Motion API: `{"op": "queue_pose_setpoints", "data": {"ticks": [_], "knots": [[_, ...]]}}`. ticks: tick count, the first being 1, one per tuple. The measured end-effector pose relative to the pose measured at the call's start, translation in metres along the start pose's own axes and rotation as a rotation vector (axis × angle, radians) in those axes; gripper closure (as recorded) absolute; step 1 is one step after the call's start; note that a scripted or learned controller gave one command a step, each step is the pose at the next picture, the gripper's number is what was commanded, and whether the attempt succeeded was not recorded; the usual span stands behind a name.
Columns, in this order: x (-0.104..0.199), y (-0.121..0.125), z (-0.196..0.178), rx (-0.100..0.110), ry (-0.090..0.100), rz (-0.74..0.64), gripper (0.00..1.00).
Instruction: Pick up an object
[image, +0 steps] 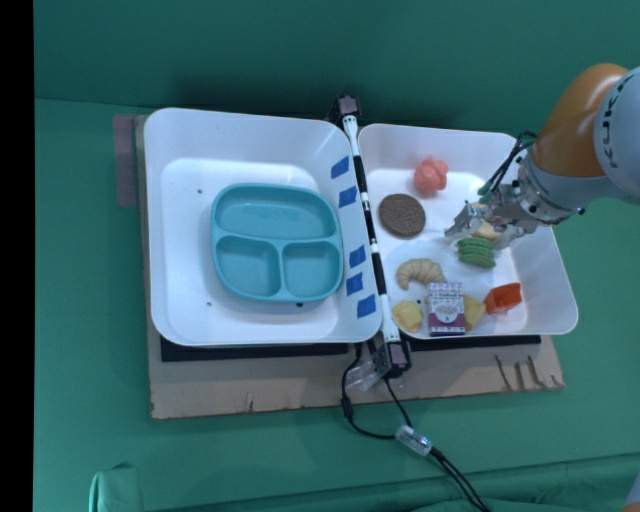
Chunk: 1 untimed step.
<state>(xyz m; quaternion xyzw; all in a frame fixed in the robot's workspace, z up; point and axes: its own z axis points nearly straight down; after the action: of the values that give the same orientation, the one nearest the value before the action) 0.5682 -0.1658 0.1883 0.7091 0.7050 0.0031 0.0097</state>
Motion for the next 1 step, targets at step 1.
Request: {"op": "queue_pose_setpoints", "data": {"ticks": [1], "knots": [[-0.0043,0.0031,-0.0168,-0.017,-0.008,0.007,1.00]]}}
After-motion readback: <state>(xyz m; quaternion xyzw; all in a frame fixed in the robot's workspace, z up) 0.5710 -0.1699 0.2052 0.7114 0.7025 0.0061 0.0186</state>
